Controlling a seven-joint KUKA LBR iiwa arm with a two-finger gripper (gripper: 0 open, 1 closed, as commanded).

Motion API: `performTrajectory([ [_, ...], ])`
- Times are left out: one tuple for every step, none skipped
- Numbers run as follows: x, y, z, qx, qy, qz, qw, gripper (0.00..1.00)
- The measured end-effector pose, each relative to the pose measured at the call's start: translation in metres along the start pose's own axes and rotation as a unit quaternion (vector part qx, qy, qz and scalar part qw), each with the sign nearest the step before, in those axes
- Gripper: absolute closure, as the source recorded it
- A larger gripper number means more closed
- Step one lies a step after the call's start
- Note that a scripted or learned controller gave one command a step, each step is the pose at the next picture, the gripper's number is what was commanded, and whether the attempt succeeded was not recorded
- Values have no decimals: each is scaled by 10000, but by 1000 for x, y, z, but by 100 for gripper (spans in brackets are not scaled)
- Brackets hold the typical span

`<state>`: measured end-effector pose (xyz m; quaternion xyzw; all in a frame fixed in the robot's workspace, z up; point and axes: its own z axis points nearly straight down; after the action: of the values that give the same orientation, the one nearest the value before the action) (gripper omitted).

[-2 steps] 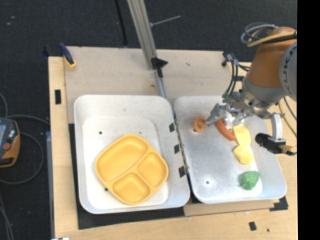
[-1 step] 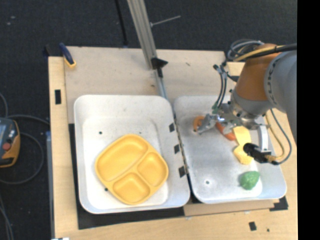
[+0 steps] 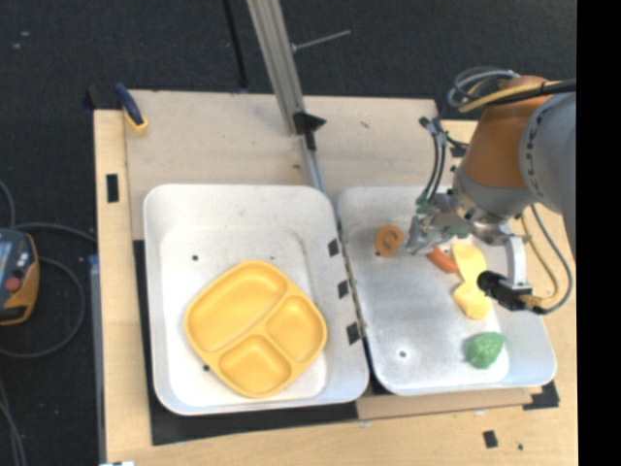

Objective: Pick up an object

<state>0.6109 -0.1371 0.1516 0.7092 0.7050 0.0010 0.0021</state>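
We see the pincer low in the right bin, near its far edge, between an orange ring and an orange-red piece; we cannot tell its opening or whether it holds anything. Risk, in our judgement: closing between the two could nudge either aside and come up empty.

We see a pale wooden bench filling most of the frame, set on a dark floor. 2 shallow white bins rest on it side by side: the left bin at centre left, the right bin at centre right, their inner edges touching. A blue and yellow clamp sits at the bench's upper left corner. A grey metal post rises from the upper middle edge.
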Motion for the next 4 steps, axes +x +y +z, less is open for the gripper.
performTrajectory([
  [-5, 11, -59, -15, -3, -38, 10000, 100],
  [-7, 11, -124, -17, -5, -40, 10000, 100],
  [-8, 12, -141, 3, 2, -45, 10000, 100],
  [50, 3, -126, 18, 8, -61, 10000, 100],
])
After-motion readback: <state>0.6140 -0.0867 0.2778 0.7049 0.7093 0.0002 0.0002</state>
